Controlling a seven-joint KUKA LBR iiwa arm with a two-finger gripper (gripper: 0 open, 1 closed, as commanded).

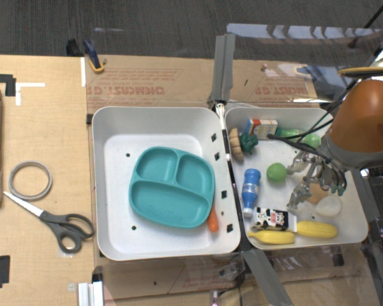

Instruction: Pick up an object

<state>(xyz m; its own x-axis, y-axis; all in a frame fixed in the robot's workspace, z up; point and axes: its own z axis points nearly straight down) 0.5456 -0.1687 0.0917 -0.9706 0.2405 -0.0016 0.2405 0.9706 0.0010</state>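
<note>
Camera view looks down at a slant on a pale wooden surface [38, 139] with brown cardboard laid under two white bins. Left bin [108, 190] carries a teal divided plate [172, 187] lying flat near its middle, and a small orange carrot-like piece [212, 221] sits just beside the plate's lower right edge, close to the wall between the bins.

Right bin [354, 225] holds the loose objects. The grey arm with its orange band [369, 115] reaches in from the right and hangs over this bin's right half. Its gripper [301, 182] points down and leftward in the middle of the bin, just right of a green ball [277, 172]; I cannot tell how its metal fingers are set, and nothing shows between them.

Along the near wall lie a yellow corn cob [316, 229] and a yellow banana [272, 237], end to end, with a small black-and-white carton [271, 219] touching them from above. A blue bottle with a white cap [250, 188] stands slightly tilted near the dividing wall. At the far end are a red-and-white box [263, 128], a green item [290, 134] beside it, and a brown-and-teal toy [245, 143] by the left wall. A pale round object [328, 206] lies under the gripper's right side.

On the surface left of the bins lie grey-handled scissors [54, 222] and a roll of tape [30, 180], near each other.
</note>
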